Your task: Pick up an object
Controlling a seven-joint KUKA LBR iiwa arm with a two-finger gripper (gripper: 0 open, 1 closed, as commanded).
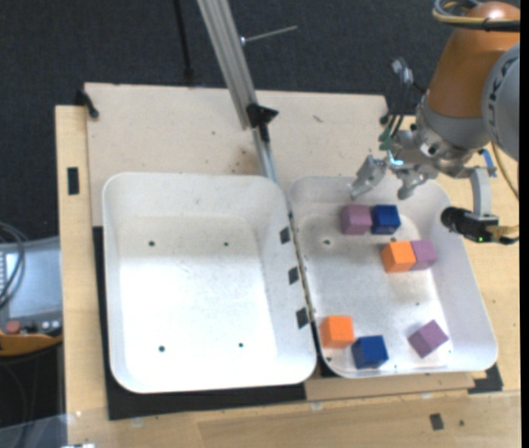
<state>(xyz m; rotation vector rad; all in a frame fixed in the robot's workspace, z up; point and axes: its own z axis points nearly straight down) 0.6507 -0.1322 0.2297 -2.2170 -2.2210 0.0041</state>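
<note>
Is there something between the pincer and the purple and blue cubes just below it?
Nothing visible. The pincer, open, hangs just above the purple cube and the blue cube, which touch each other.

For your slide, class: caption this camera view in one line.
Open gripper hovers above purple and blue cubes in the right bin, holding nothing.

White bins [199,278] hold purple [356,218], blue [385,217] and orange blocks [398,256]

Robotics lab — bench [152,119], bins [199,278], teach pendant [21,297].
</note>
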